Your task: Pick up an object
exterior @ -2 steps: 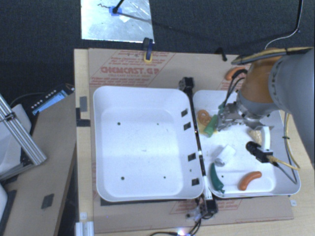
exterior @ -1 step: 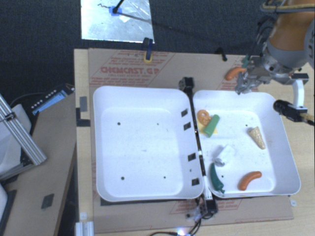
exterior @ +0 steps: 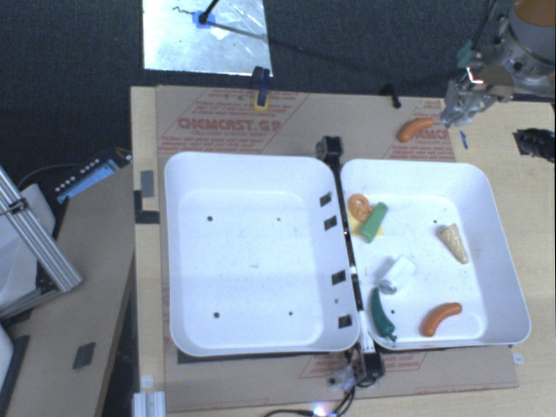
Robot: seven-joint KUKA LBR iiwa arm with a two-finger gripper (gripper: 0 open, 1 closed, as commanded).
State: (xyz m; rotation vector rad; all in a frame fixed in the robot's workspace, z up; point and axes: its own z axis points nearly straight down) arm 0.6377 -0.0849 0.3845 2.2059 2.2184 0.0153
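My gripper (exterior: 449,116) hangs at the far right, beyond the back rim of the right bin (exterior: 499,233). An orange sausage (exterior: 415,129) sticks out to the left from its fingertips, and the fingers look shut on its right end, over the cardboard. In the right bin lie an orange ring (exterior: 358,205), a green block (exterior: 374,221), a beige cone (exterior: 453,241), a small white piece (exterior: 398,274), a dark green curved thing (exterior: 380,314) and a second orange sausage (exterior: 441,318).
The left bin (exterior: 187,233) stands beside the right one, joined by a black divider (exterior: 340,233). A yellow and blue clamp (exterior: 260,89) sits at the cardboard's back edge. A shiny sheet (exterior: 204,24) lies further back.
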